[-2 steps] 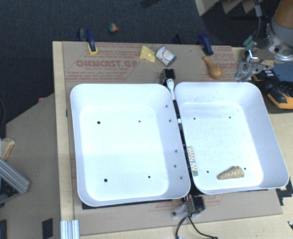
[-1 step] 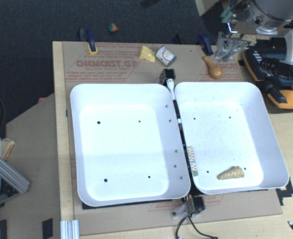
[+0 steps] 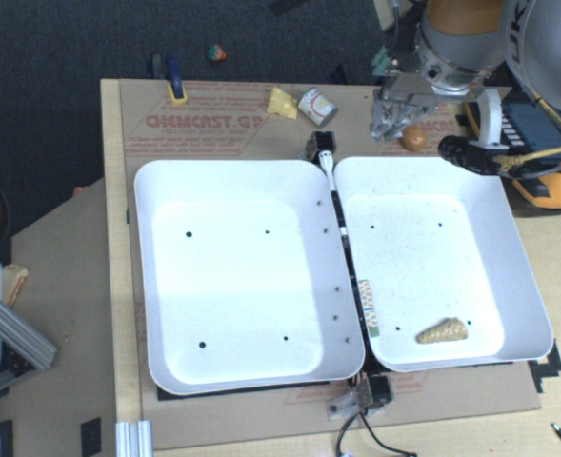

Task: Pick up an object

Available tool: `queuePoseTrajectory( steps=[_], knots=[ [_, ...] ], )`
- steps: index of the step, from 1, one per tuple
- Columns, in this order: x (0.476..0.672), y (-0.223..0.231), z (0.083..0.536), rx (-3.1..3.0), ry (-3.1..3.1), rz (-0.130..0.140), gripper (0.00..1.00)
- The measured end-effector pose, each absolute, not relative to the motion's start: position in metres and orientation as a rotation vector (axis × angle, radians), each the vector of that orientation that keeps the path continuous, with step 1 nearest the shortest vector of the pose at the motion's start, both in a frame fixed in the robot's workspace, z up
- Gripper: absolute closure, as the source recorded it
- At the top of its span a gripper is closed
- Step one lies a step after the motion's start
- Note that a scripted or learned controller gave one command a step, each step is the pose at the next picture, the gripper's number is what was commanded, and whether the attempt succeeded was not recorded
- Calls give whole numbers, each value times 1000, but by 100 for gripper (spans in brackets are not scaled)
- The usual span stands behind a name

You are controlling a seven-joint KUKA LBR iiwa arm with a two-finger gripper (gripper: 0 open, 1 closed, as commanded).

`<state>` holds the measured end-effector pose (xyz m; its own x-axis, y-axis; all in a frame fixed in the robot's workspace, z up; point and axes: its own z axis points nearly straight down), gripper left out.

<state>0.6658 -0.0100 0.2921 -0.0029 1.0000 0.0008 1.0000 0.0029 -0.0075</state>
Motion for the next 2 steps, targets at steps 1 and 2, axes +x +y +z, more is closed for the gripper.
queuePoseTrajectory(
  steps=[1,2],
  knots=[
    [665,49,235,-2210,-2223,7,100],
    [668,79,353,-2222,-2233,-20,100]
  ],
)
